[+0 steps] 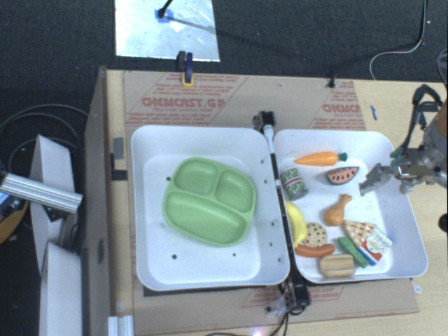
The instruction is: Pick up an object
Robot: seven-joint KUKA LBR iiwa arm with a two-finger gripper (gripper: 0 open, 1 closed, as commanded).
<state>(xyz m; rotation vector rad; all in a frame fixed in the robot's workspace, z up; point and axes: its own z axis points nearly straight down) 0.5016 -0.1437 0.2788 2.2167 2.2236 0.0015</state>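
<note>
Two white bins sat side by side on surface (231, 93). Left bin (150, 159) held green divided plate (208, 200). Right bin (406, 247) held toy food: carrot (318, 159), watermelon slice (341, 175), chicken leg (337, 208), pizza slice (362, 232). Gripper (374, 178) hovered over right bin's right edge, empty; whether spread or closed unclear.

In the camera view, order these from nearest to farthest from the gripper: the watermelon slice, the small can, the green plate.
Measured from the gripper, at the right bin's right side:
1. Watermelon slice, just to its left in the right bin.
2. Small can, at the right bin's left wall.
3. Green plate, in the left bin, across the divider.
</note>
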